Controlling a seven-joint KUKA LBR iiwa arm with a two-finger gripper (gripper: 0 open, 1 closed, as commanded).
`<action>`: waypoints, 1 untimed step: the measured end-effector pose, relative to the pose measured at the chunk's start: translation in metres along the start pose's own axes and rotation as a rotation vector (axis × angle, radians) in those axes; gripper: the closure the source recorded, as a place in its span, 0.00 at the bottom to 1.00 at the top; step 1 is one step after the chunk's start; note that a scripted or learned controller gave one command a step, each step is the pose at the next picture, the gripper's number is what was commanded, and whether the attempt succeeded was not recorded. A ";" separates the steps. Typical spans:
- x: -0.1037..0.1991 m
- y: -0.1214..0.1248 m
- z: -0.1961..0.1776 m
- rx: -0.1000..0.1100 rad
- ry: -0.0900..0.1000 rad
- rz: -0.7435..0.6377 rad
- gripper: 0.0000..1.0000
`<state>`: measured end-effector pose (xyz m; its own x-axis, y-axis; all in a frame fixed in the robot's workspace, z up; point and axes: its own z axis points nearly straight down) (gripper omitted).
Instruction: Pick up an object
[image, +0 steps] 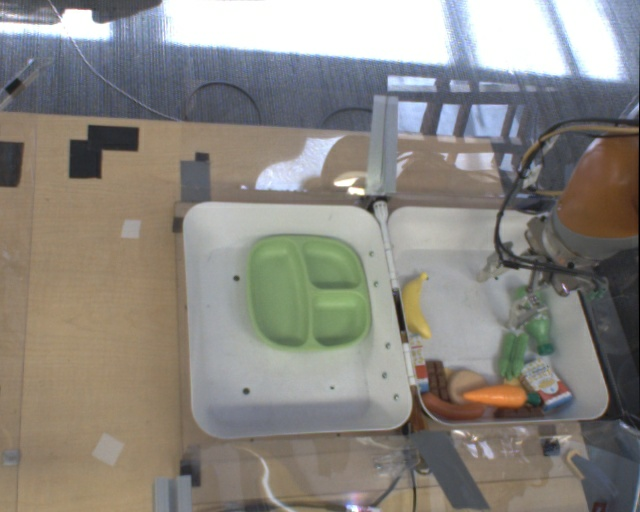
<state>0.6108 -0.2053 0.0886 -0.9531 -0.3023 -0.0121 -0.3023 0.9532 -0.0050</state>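
Pincer (528, 300), whose state I cannot tell, hangs right above a green pickle (514, 352) lying lengthwise toward the bin's (450, 240) near edge.

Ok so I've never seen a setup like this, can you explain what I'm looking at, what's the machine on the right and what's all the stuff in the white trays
This is one camera fixed above a wooden bench, looking down at a slant. The grey and orange shape at the right is a robot arm; its hand hangs over the right bin, close above a green object. I cannot tell whether it holds anything. Its job is to pick up an object. The left bin contains a green divided plate. The right bin contains toy food: a banana by the wall between the two bins, a carrot, a small carton, a green vegetable and a few more pieces along the near edge.
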 end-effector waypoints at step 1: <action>-0.006 -0.001 -0.016 0.008 -0.016 -0.003 1.00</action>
<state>0.6162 -0.2045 0.1051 -0.9519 -0.3050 -0.0285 -0.3047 0.9523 -0.0127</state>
